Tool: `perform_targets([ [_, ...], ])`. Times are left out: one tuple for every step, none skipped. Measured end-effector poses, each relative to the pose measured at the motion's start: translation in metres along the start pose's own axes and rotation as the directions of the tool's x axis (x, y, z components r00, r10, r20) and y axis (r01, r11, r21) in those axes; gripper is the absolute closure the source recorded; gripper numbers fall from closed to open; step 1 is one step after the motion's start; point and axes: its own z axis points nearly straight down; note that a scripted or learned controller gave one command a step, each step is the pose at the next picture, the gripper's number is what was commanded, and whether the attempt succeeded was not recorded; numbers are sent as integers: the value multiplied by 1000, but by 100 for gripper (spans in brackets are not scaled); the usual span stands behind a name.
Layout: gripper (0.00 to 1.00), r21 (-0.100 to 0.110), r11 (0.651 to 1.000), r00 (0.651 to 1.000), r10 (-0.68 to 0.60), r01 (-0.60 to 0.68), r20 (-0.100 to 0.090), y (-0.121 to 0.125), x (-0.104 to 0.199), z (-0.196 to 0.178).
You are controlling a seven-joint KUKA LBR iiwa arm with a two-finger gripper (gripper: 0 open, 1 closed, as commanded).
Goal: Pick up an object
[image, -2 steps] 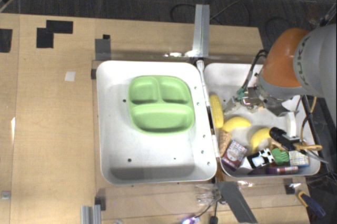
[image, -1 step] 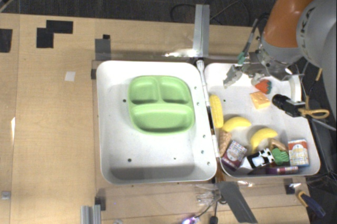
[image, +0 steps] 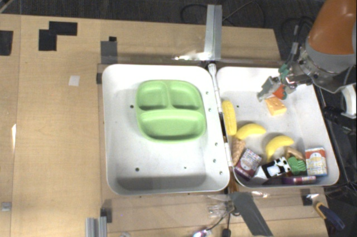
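Note:
My gripper (image: 277,86) hangs over the upper part of the right bin (image: 245,82), reaching in from the right under the orange-banded wrist. Just below it in the view is an orange wedge-shaped block (image: 276,107); I cannot tell whether it touches the gripper or rests on the bin floor. Lower in that bin lie a yellow corn cob (image: 228,116), two yellow banana-like pieces (image: 250,131) (image: 279,144), a dark can (image: 249,162), a black-and-white toy (image: 278,167) and a red-and-white carton (image: 316,161).
The left bin (image: 120,135) holds a green divided plate (image: 169,109). A metal post (image: 213,32) stands behind the divider between the bins. Most of the right bin's objects crowd its near edge, and cables run at the far right.

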Motion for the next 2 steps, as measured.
perform_targets([
  [0, 1, 999, 999, -35, 35, -1, -18, -26, 138],
  [0, -15, 999, 999, -50, 50, 7, -70, -6, 147],
])
